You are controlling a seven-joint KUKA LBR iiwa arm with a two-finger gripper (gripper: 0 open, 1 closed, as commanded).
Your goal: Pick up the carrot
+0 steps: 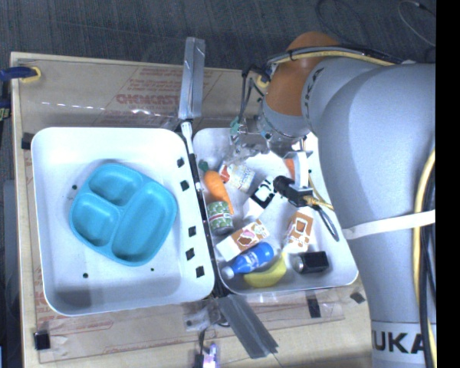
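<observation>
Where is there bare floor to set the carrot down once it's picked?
Left bin: bare white floor all round the blue divided tray, widest along the near wall and left corners. Right bin is crowded: carrot, blue bottle, banana and cartons packed together under the arm.

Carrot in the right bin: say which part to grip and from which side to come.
Grip the carrot across its thick orange middle, coming straight down from above. It lies flat near the bin's left wall, running toward the can at its lower end, so closing across its width is probably safest, though that wall leaves little room.
</observation>
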